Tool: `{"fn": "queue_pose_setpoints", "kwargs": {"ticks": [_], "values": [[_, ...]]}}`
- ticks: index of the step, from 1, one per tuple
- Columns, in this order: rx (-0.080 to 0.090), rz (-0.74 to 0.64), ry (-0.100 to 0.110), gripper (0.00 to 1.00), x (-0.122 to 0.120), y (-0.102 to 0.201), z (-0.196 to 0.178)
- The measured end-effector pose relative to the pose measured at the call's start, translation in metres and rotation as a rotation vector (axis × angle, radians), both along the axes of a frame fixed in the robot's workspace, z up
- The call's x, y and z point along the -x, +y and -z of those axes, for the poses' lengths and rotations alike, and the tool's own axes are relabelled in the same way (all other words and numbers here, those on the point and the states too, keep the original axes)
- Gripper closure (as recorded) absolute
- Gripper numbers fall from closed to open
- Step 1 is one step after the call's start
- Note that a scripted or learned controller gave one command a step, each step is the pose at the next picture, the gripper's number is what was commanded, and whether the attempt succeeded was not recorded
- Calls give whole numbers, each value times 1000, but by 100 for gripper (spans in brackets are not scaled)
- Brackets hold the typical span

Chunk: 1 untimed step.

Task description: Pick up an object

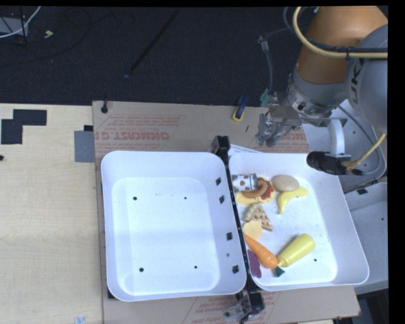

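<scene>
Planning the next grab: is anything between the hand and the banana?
Nothing visible. The hand hangs above the right bin's far rim; the banana lies exposed beside the beige oval.

Probably a robotics lab: cardboard-topped bench (158, 126), twin white bins (120, 168), loose cables (38, 19).

Pale wooden bench (44, 209) with cardboard sheet (158, 130); dark floor (158, 50) behind.

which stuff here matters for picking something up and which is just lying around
For the job: hand, right bin, carrot, yellow bottle, banana, small can.
Just lying about: left bin, cardboard sheet, cables.
</scene>
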<state>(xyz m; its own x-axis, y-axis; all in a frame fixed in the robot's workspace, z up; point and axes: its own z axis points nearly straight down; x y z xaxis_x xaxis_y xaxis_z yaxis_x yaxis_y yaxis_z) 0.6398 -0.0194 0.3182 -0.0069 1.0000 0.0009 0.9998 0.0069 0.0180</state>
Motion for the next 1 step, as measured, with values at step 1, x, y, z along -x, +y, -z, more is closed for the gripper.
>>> {"fn": "queue_pose_setpoints", "kwargs": {"ticks": [1], "values": [[4,4,1,100,-5,-29,-152]]}}
